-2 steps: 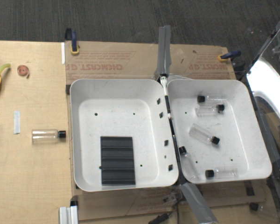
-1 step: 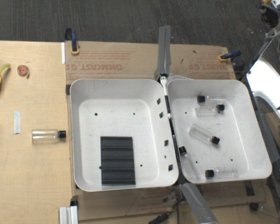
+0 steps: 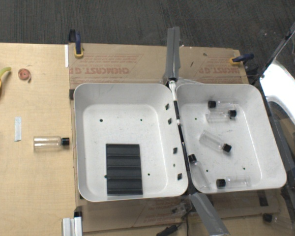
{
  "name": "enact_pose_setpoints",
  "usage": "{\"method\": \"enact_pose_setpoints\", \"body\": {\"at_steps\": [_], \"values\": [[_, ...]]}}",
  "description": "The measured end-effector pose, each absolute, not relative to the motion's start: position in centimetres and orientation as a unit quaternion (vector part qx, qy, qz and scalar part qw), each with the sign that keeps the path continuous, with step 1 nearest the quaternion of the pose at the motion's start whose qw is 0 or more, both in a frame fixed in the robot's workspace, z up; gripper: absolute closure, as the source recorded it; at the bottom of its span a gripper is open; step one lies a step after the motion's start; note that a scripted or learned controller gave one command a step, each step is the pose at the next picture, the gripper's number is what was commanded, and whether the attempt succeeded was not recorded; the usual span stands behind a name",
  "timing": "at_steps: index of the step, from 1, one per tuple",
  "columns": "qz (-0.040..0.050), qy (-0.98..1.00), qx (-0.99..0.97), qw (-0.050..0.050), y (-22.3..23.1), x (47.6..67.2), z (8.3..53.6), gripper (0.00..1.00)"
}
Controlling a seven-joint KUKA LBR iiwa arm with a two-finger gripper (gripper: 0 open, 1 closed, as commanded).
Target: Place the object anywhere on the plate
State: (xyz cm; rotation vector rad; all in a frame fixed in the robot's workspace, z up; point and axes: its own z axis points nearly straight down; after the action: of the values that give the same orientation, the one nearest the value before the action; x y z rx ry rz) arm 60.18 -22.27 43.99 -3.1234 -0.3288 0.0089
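Nearest, a capped vial (image 3: 232, 182) is seen at the front of the right bin (image 3: 258, 132), with two more vials (image 3: 215, 142) behind. Nothing has been grasped yet, and the state of the jaws cannot be told. A vial must next be gripped and carried to the dark plate (image 3: 123, 169) in the left bin (image 3: 128, 109).

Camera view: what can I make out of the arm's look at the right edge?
Not much. Past the right bin, a smooth, rounded, pale grey-white shell comes in from the right edge. It may be part of the arm, but I cannot tell. A thin grey bar slants above it. Too little is visible to judge the band, cables or markings.
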Motion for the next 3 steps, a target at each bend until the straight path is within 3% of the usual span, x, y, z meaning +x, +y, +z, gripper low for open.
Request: {"method": "enact_pose_setpoints", "body": {"at_steps": [1, 2, 3], "values": [[0.0022, -0.101, -0.995, 0.0, -17.1, 64.0, 43.9, 0.0], [0.0027, -0.106, -0.994, 0.001, -22.3, 59.7, 44.0, 0.0], [0.0025, -0.107, -0.994, 0.0, -18.8, 62.8, 44.0, 0.0]]}}
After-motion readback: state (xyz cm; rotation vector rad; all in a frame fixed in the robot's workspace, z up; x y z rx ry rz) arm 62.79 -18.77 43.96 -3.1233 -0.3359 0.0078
